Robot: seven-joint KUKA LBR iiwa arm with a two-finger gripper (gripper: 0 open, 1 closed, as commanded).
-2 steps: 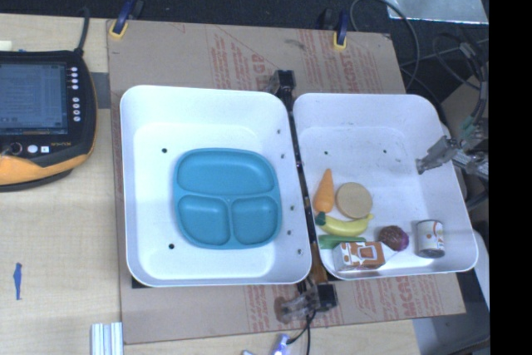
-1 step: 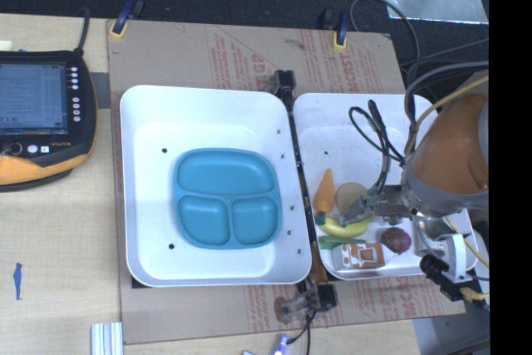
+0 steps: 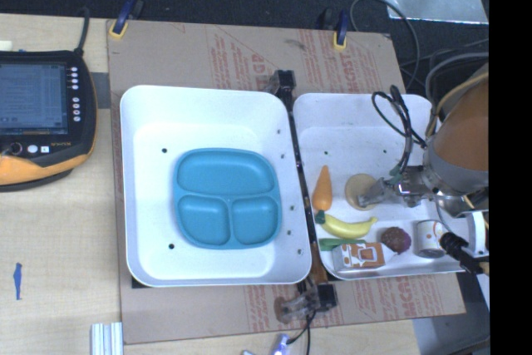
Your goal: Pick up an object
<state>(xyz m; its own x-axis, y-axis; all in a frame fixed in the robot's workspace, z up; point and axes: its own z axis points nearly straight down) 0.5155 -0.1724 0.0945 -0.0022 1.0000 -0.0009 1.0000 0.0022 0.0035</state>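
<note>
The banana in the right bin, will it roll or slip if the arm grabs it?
The banana looks curved, so it would probably pivot rather than roll. Its skin looks smooth, so it may slip. The carrot lies close, so a push could nudge it.

Arm (image 3: 462,137) cut off at right edge; hand (image 3: 378,194) fingers perhaps over tan object (image 3: 359,189).

Blue sectioned plate (image 3: 226,197) in the left white bin (image 3: 141,179). Teach pendant (image 3: 41,116) with lit screen at far left on the worktop (image 3: 58,262). Brown cardboard sheet (image 3: 208,54) beneath both bins, clamped along its far edge.
</note>
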